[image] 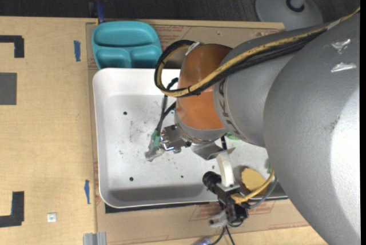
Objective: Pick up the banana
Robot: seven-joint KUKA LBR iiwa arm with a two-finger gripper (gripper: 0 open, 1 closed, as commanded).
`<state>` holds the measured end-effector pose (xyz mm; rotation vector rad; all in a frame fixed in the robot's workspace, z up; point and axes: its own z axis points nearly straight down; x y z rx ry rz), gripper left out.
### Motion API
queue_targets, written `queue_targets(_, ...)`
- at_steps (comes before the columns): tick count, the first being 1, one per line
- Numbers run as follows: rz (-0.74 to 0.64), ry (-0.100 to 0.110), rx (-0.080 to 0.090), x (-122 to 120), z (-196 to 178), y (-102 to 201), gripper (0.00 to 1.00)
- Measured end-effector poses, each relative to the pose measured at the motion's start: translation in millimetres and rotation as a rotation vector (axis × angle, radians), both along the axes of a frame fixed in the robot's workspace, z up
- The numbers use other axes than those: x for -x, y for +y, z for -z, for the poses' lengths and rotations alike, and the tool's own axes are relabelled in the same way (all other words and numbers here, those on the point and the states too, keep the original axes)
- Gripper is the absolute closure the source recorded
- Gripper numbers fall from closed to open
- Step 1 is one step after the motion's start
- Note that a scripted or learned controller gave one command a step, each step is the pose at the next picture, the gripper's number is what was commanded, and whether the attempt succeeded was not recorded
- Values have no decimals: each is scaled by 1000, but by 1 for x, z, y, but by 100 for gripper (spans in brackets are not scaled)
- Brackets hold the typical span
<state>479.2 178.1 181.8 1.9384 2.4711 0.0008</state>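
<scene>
Grey arm [297, 101] low over white bin [114, 124], teal tray [126, 44] beyond

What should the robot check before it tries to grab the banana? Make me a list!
1. Banana spotted: cannot tell; a yellow patch peeks from under the arm, but it may not be the banana.
2. Gripper low over the bin: ok.
3. Gripper near the yellow patch: not ok, it sits well left of it.
4. Fingers ready: cannot tell.
5. Cables free of snags: ok.
6. Teal tray out of the way: ok.
</scene>
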Motion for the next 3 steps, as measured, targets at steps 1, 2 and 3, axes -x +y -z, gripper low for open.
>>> queue_targets(1, -135, -1, -1, -1, 96, 29, 0)
queue_targets(2, 382, 2, 0, -14, 15, 30, 0)
queue_targets(3, 227, 0, -2, 0, 96, 47, 0)
